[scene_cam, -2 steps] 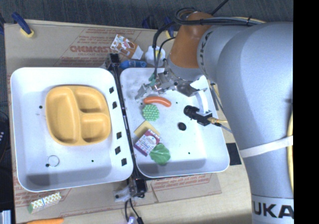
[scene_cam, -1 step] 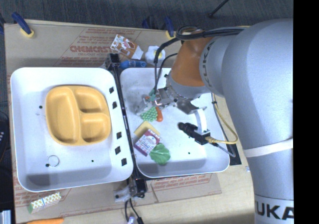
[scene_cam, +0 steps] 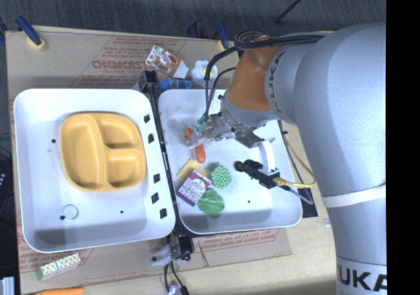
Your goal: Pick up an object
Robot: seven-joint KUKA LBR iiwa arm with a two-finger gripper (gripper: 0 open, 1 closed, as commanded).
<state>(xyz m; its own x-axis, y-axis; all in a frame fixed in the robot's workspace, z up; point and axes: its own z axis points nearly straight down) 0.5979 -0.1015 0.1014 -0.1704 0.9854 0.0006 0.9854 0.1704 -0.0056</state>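
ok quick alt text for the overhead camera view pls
A grey KUKA arm reaches from the right, its gripper low in the right bin by a small orange piece, a green ball, a leaf and a packet. The left bin holds a yellow divided tray.

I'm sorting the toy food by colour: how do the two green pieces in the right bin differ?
The upper green piece is round, paler and covered in a dotted texture; the lower green piece is darker, plainer and more irregular, like a leaf. The upper one lies farther from the bin's front edge; the lower one sits close to it. Both rest in the right bin, beside the purple packet.
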